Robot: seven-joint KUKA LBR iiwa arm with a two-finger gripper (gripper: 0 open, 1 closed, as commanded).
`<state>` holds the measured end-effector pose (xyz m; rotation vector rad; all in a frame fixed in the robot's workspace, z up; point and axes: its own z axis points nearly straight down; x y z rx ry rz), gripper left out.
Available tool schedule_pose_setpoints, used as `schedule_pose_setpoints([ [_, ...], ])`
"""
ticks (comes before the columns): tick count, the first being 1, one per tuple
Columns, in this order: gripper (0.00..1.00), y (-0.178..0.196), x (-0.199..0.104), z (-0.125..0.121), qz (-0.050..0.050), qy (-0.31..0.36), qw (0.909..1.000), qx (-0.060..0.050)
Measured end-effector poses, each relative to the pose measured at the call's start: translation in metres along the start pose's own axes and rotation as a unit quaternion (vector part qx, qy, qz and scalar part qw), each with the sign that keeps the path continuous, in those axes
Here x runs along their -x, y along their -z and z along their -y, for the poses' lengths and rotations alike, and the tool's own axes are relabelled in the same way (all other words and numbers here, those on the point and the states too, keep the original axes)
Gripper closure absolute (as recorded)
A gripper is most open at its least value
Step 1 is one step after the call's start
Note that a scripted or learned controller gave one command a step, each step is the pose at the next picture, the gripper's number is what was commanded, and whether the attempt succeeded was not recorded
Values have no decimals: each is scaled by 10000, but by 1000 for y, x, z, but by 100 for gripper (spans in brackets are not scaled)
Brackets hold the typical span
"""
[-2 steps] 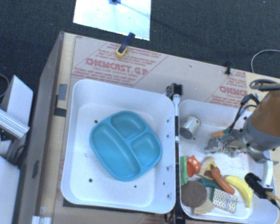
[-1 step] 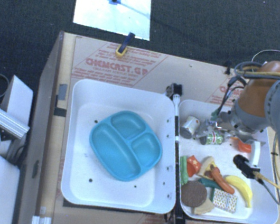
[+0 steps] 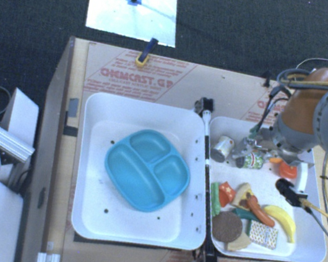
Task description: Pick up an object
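in the right bin [image 3: 310,247], toward its 12 o'clock edge, the gripper [image 3: 255,146] hangs low over a small grey-green can [image 3: 250,161]. the can seems to lie on its side, just at the gripper's 6 o'clock. whether the gripper is open or closed on anything, i cannot tell; the wrist and the clutter hide it.

a shiny cup [image 3: 222,147] lies tipped at the can's 9 o'clock, close beside it. a red-orange piece [image 3: 288,170] sits at its 3 o'clock. the rest of the toy food crowds the bin's 6 o'clock half: a banana [image 3: 284,221], a sausage [image 3: 257,208] and a brown patty [image 3: 227,227]. the left bin [image 3: 87,208] holds a blue plate [image 3: 146,169], well apart from all this.

i judge the can the likeliest pick, and the main risk is its shape. a round body lying down may roll or squirt out as the grip closes, most of all if the grip lands off centre. the cup is near enough to be knocked, or pinched along with the can, which would spoil the hold. a descent too far toward 12 o'clock could meet the bin wall.
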<state>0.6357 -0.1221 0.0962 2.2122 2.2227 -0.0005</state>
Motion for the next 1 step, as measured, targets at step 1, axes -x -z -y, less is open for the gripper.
schedule_pose_setpoints([
  [1,100,90,-62,59,-22,1,10000,3],
])
